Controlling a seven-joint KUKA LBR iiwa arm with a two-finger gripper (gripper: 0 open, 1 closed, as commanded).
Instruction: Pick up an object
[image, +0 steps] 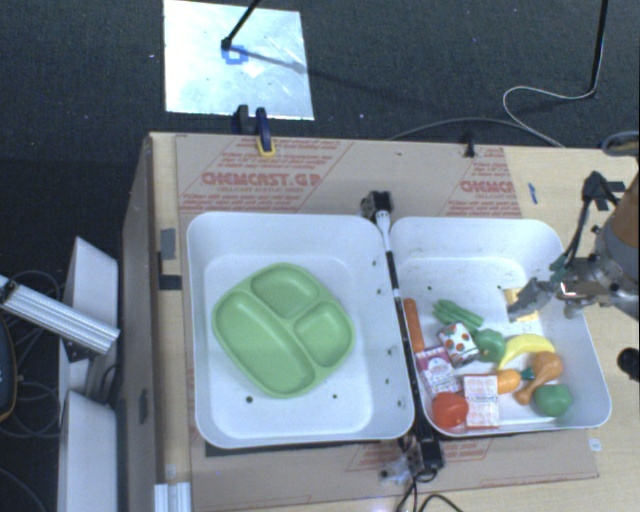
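Toys lie heaped in the front half of your right bin, and that heap is where any pick has to come from. Look there and you find a yellow banana near the bin's right wall, with a green pepper just beside it on the left. Behind the pepper lies a green bean pod, and a small red and white spotted box touches the pepper. An orange carrot runs along the bin's left wall. Toward the front sit a red tomato, two small red and white cartons and a green round fruit in the front right corner, with an orange piece just behind it.

Your hand hangs over the right side of this bin, above and just behind the banana, reaching in from the right. Its fingers are too blurred and small for you to tell whether they are apart or together, and nothing shows plainly between them.

Your left bin holds a green divided plate, lying flat near its middle. Both bins rest side by side on the desk, on a sheet with red lettering.
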